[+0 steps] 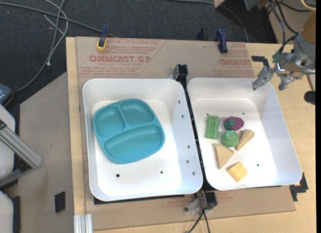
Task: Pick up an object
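Note:
The right bin (271,121) holds several small toy foods in a cluster: a green ridged piece (212,126), a purple piece (233,123), a round green piece (230,138), a tan cone-like piece (245,138), a beige wedge (222,154) and a yellow block (237,171). My gripper (274,77) hangs above the bin's far right corner, well away from the cluster. Its fingers are spread apart with nothing between them.
The left bin (95,171) bears a teal divided plate (129,130). Black clamps (180,71) join the bins at the middle. Blue clips (221,41) hold the cardboard at the back. Cables run across the dark floor beyond the bench.

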Controlling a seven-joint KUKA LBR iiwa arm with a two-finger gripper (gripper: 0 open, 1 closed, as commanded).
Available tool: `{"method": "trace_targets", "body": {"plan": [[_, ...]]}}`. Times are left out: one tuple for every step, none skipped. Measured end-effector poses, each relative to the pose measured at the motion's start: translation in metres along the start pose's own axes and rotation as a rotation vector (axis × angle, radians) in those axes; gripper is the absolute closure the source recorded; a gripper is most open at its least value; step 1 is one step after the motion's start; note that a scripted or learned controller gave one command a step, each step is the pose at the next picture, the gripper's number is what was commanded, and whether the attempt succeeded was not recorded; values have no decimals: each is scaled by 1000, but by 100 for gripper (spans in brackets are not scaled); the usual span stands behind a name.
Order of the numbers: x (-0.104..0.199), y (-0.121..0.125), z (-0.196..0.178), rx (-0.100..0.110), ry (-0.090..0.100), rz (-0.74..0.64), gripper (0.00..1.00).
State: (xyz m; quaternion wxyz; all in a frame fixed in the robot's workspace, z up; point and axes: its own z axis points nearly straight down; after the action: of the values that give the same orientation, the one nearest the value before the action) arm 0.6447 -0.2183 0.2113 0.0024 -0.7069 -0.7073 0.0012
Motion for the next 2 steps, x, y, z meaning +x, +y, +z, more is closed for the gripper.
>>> {"method": "trace_targets", "body": {"plan": [[-3,7,56,-3,-1,-1,0],[-2,5,98,0,0,-1,0]]}}
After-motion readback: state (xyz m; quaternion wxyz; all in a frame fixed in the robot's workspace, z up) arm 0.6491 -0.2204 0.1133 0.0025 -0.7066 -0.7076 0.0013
